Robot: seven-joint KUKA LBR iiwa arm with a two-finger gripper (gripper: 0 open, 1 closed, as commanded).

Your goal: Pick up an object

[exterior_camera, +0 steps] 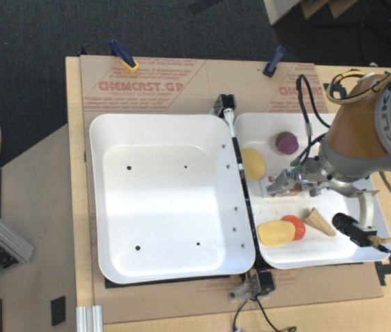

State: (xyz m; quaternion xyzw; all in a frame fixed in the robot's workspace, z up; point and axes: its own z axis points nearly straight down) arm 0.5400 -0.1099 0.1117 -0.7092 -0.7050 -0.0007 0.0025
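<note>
Gripper [278,184] low in right bin [264,124]; grip state impossible to tell. Nearest thing: yellow ball [253,163], just beside. Advice: centre above ball, come straight down, close gently.

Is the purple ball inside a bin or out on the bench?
Inside. The purple ball sits on the floor of the right bin, near its far side.
</note>
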